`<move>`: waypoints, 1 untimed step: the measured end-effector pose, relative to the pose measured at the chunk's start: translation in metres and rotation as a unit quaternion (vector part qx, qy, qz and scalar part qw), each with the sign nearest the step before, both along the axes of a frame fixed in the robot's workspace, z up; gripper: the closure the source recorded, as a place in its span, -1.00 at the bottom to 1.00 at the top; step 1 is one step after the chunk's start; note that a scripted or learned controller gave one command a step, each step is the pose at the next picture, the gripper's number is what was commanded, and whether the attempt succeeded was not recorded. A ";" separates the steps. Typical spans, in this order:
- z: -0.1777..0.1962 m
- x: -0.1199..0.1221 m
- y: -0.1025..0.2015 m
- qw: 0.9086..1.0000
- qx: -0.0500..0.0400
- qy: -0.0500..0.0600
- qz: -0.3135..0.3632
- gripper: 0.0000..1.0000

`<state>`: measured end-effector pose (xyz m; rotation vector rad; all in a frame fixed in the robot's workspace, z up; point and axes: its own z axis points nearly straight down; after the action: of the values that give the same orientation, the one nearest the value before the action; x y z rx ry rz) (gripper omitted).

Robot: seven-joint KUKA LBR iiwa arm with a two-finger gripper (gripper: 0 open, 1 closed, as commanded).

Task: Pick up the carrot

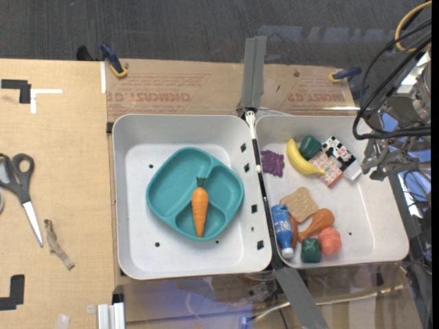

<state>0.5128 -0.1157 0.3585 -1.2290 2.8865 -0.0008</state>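
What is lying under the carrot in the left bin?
The carrot lies on a teal divided plate, along the ridge between its compartments, leafy end pointing away from the camera. The plate sits on the left bin's floor. The strip of plate directly beneath the carrot is covered.

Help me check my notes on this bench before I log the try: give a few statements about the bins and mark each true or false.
1. The carrot lies on the teal plate in the left bin. True.
2. The banana lies in the left bin. False: it is in the right bin.
3. The gripper is over the right bin. True.
4. The scissors lie inside a bin. False: they lie on the bench, left of both bins.
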 end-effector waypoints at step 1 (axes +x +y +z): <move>0.032 0.018 -0.057 0.991 0.000 -0.001 0.132 1.00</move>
<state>0.5309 -0.1724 0.3906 -1.6000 2.6977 -0.0018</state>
